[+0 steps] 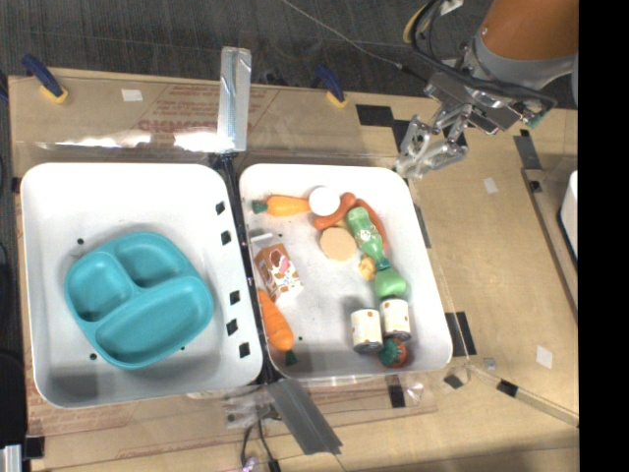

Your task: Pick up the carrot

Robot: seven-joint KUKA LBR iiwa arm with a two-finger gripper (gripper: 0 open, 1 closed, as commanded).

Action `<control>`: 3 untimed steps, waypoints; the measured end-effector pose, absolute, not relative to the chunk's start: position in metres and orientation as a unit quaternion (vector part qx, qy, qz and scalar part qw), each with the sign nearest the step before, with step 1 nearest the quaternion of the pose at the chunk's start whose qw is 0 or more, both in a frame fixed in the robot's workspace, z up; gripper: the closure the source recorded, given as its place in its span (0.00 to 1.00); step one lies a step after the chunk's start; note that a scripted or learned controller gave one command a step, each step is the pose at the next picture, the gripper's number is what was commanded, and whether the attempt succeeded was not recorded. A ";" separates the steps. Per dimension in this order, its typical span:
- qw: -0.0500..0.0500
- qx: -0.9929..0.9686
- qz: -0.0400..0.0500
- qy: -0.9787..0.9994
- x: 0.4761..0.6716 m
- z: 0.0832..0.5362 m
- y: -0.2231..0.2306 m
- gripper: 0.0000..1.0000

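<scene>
Gripper (429,151) hangs just outside the far right corner of the right bin (418,264), above the bench, with its fingers spread and nothing between them. Inside that bin, one carrot (276,320) lies along the left wall near the front, just below a small printed box (277,269). Another carrot (285,206) lies near the far wall, touching a white ball (323,201).

glossy plastic carrot (276,319), matt teal plate (138,297)
</scene>
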State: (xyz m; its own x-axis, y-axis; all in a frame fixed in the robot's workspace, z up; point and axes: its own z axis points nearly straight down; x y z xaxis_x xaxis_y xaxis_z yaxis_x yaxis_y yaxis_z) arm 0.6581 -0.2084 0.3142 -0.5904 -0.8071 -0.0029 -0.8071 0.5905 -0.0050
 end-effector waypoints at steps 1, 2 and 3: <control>0.000 -0.552 0.001 0.834 0.646 0.281 -0.208 1.00; 0.002 -0.656 -0.001 0.754 0.658 0.286 -0.208 1.00; 0.002 -0.765 -0.002 0.643 0.658 0.381 -0.208 1.00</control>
State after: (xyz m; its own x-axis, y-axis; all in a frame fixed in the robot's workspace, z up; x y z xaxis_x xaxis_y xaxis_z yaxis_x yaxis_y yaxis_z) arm 0.6579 -0.2084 0.3814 0.1720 -0.9851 0.0013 -0.9851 -0.1720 -0.0055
